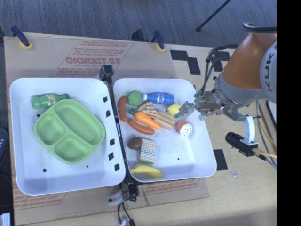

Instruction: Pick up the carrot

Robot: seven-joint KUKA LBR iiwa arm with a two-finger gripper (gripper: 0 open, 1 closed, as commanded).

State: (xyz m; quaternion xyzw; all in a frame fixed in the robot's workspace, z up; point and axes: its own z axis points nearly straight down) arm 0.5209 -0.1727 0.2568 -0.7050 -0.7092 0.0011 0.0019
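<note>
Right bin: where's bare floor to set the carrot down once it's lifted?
In the right bin, bare floor lies between the patterned box and the front-right corner, below the shaker. The back half is crowded: carrot, sausages, waffle, blue bottle, with the gripper over them.

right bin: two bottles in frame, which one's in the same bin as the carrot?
The blue bottle, lying on its side at the back of the right bin, just behind the carrot. The green bottle lies in the left bin beside the green plate.

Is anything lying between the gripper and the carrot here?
Yes. The gripper is at the right bin's far right; a small yellow item and the waffle-like piece lie between it and the carrot.
</note>
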